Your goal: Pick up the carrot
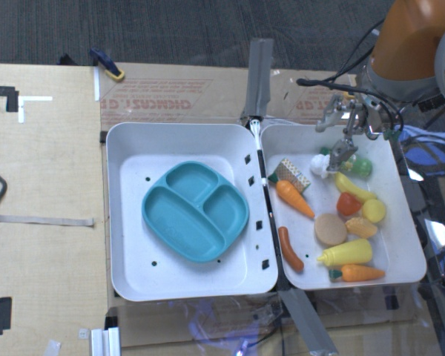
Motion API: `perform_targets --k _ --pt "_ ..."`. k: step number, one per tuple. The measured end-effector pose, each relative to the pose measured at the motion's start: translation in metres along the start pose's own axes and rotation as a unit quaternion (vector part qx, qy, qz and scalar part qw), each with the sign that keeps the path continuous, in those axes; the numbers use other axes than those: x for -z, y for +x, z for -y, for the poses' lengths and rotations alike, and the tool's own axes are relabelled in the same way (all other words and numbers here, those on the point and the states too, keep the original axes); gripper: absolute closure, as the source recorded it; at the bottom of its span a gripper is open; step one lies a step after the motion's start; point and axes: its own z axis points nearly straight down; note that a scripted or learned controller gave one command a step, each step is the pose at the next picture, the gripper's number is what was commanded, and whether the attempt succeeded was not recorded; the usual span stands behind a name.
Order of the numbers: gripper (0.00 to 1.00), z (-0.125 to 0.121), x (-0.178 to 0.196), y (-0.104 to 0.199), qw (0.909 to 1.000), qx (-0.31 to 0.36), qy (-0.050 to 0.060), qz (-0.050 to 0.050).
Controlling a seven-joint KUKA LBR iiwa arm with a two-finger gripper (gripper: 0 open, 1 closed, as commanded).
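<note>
Positioning for the carrot grasp, right bin.
Gripper (343,154) hovers near the bin's back edge, finger state unreadable; carrot (294,199) lies diagonally near the divider, beside a sausage (290,248). Align across its width.

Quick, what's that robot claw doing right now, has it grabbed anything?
Gripper: cannot be told whether open or closed; nothing seen in it. It hangs over the right bin's far end; the carrot lies untouched.

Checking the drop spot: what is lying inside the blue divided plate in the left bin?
The blue divided plate in the left bin shows three bare blue compartments with nothing lying in them. Whatever is beneath the plate is covered.
</note>
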Motion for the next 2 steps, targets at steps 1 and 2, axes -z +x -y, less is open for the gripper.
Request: perform_targets --k 1,2 --pt "0.0 -0.052 -0.017 0.041 0.9998 0.018 0.0 0.0" --pt "0.0 -0.018 -0.097 0.068 0.9986 -0.053 0.0 0.002"
